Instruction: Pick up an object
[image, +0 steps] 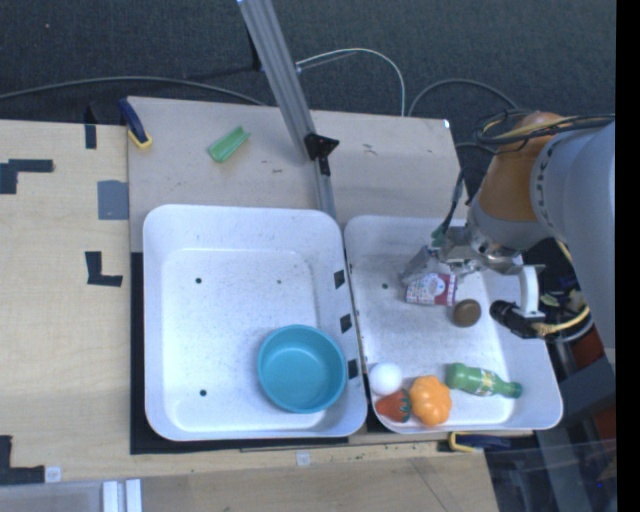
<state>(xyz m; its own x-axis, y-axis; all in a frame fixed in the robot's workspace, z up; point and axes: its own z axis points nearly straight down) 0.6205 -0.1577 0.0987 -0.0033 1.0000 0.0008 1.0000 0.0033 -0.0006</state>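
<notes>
My gripper (432, 266) is low in the right bin (375, 245), near its back, right over the top edge of a small white and red carton (431, 291) that lies on the bin floor. A brown ball (466, 313) rests just to the right of the carton. Along the bin's front lie a green bottle (482, 381), an orange pepper (431, 399), a white egg (385, 378) and a small red item (394, 406). The arm's wrist hides the space just behind the carton.
The left bin (190, 250) holds a blue bowl (300, 368) at its front right corner. A grey pole (290, 90) slants across the bench behind the bins. A green block (228, 144) lies on the bench at the back left.
</notes>
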